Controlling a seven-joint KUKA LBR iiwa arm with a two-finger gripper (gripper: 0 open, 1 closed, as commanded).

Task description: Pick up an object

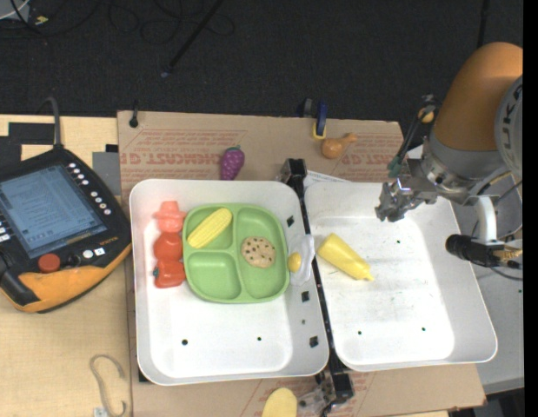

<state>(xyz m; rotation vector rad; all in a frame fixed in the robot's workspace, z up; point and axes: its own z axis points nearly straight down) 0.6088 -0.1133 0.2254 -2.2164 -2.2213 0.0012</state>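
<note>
camera view is giving you both bins from above. the left bin [156, 337] is holding a green divided plate [218, 276] in its upper half; a yellow corn cob [208, 227] is lying in the plate's upper left compartment and a cookie [258, 251] is sitting in its upper right compartment. a red bottle-shaped toy [169, 246] is lying just beside the plate's left edge. a small yellow piece [295, 262] is resting at the plate's right edge, against the divide between the bins.

the right bin [425, 337] is carrying a yellow squeeze bottle [344, 257], lying tilted in its left part, near the centre of the frame.

both bins are sitting on a sheet of cardboard [182, 150] on a wooden bench. a purple toy [232, 162] and an orange toy [336, 146] are lying on the cardboard above the bins, and a yellow object [280, 402] is lying at the bottom edge. a control pendant [47, 224] is resting at the left of the frame.

the gripper [392, 205] is hanging over the upper part of the right bin. you are seeing nothing between its fingers, and whether they are parted is not something you can tell. the squeeze bottle is lying below and to the left of it, apart.
</note>
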